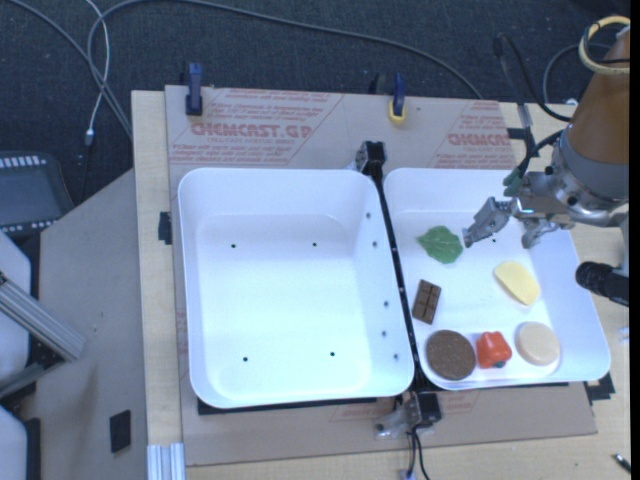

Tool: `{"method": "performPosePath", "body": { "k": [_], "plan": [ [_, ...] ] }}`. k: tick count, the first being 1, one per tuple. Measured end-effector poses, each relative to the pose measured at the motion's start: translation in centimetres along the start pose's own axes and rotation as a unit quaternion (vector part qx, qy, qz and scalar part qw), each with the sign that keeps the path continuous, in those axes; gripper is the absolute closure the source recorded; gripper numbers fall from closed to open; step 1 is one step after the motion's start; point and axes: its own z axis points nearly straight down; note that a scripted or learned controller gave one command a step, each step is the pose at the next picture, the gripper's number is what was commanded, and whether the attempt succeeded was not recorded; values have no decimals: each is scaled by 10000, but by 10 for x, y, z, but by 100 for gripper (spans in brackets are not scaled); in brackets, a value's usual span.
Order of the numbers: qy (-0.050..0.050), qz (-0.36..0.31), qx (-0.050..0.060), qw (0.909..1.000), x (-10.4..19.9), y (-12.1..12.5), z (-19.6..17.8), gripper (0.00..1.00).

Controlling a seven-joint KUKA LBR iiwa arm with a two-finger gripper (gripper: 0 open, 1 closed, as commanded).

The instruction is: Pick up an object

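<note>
Nearest the camera, along the front wall of the right bin (590, 368), sit three things in a row: a round brown disc (451, 353), a small red piece (492, 349) just beside it, and a pale cream round (537, 344) on the far side of that. Behind them lie a dark brown chocolate bar (427, 301) close to the wall shared with the left bin (190, 298), and a yellow wedge (517, 282) further right. A green leafy piece (440, 243) rests toward the back. My gripper (512, 225) hangs above the right bin, between the green piece and the yellow wedge, its two fingers (485, 222) spread apart with nothing between them. Both bins sit on the tabletop (150, 298), a printed board under them.
</note>
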Motion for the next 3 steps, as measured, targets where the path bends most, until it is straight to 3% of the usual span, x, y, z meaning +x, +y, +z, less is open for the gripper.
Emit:
{"method": "performPosePath", "body": {
  "k": [1,2,3],
  "plan": [
    [2,-16,8,10000,29,62,31,0],
    [4,13,39,10000,12,-1,100,0],
    [-3,-6,-11,10000,11,65,89,0]
  ]
}}
